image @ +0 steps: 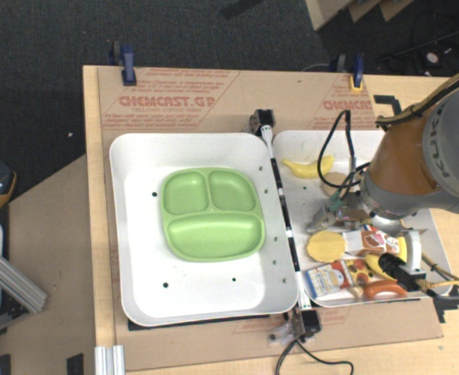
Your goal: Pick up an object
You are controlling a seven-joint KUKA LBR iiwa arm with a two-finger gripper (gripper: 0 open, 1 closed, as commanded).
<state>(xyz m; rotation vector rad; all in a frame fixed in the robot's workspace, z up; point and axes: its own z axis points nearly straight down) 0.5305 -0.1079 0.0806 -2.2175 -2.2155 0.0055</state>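
Because arm reached low into right bin, wrist hid fingers; grip state could not be told. Disc lay just beside; tray sat well apart.

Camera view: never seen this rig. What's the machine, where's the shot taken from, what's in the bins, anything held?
One camera fixed above the bench looks down at a slant. The grey arm with an orange band reaches in from the right and hangs over the right bin; its body hides the gripper, so a hold cannot be judged. The left bin holds a green divided plate. The right bin holds clutter: a banana, a yellow disc, a printed card and orange-handled scissors.
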